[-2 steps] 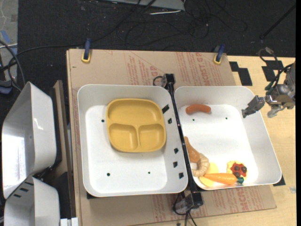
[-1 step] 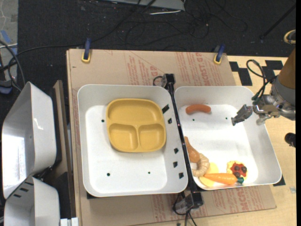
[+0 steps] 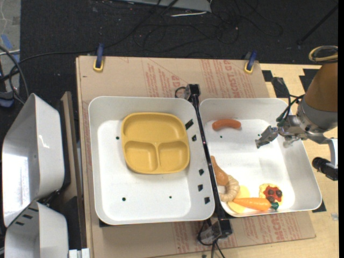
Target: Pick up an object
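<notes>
In the right bin [image 3: 293, 168] an orange-red sausage [image 3: 227, 124] lies near the far wall. At the bin's near edge sit a tan shrimp-like toy [image 3: 226, 183], an orange carrot [image 3: 251, 202] and a small yellow piece with red and black spots [image 3: 271, 192]. My gripper [image 3: 277, 136] hangs over the right side of this bin, to the right of the sausage and apart from it. It is open, and its fingers hold nothing. A yellow divided plate [image 3: 156, 142] rests in the left bin [image 3: 105, 160].
A black divider with clips [image 3: 201, 144] runs between the two bins. Both stand on a cardboard sheet [image 3: 161, 74] held by yellow clamps. White tubs [image 3: 32, 149] stand off the bench at the left. Cables lie on the dark floor behind.
</notes>
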Robot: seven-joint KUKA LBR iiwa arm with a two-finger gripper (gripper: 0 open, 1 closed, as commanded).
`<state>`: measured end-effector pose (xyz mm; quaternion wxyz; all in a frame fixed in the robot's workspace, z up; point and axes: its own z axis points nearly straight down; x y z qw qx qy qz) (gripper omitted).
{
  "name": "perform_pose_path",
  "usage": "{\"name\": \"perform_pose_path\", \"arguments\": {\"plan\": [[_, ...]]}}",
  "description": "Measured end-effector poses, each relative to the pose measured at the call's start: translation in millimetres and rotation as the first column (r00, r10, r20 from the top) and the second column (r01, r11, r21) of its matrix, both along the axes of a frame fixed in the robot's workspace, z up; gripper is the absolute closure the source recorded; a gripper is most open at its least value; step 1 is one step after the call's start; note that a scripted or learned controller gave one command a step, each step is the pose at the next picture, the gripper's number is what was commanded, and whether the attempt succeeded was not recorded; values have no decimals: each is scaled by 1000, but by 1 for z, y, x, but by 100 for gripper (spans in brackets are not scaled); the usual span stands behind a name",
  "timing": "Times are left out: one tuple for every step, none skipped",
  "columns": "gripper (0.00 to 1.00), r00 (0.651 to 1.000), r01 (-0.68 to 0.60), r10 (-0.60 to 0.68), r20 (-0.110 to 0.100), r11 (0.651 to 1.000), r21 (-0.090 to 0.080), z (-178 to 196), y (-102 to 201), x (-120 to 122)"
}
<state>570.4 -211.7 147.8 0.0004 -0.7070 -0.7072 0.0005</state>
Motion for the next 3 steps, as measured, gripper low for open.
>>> {"name": "perform_pose_path", "arguments": {"plan": [[0, 1000, 1, -1, 1, 1000, 0, -52, 0, 0], [100, 1000, 1, -1, 2, 1000, 0, -40, 0, 1], [100, 1000, -1, 1, 5, 1000, -2, 17, -7, 5]]}}
